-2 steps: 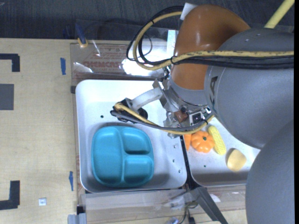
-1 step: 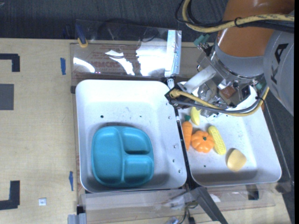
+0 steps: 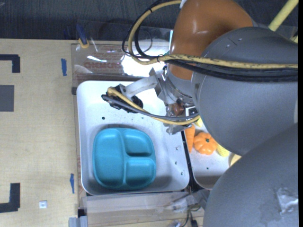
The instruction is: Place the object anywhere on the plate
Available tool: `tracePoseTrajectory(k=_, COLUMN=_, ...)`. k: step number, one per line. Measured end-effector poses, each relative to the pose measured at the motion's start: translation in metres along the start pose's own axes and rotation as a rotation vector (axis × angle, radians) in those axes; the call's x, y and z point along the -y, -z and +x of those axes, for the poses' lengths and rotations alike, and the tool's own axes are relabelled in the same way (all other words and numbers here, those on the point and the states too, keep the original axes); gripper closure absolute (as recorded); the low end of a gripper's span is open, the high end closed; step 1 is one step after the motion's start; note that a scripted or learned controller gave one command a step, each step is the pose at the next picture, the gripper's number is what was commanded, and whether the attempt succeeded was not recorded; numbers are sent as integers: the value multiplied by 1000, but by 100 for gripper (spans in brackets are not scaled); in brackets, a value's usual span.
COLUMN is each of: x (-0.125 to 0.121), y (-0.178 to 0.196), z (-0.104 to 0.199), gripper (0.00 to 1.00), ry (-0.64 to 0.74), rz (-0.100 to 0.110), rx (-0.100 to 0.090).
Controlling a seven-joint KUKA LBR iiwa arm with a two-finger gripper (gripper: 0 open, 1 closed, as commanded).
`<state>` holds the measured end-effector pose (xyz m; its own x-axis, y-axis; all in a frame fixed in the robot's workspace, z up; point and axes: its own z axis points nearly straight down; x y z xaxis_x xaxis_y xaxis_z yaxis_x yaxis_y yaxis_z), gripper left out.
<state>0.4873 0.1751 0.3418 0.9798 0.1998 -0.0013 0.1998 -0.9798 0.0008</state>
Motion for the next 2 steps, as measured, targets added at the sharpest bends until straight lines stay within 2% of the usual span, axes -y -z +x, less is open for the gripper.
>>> tracePoseTrajectory(k=1, x=28, y=86, z=-2, gripper=100, ry=198, rz=-1, rx=-5)
tracePoseTrajectory(k=2, x=-42, y=41, z=-17, gripper=100, ry=52, rz=-1, rx=3)
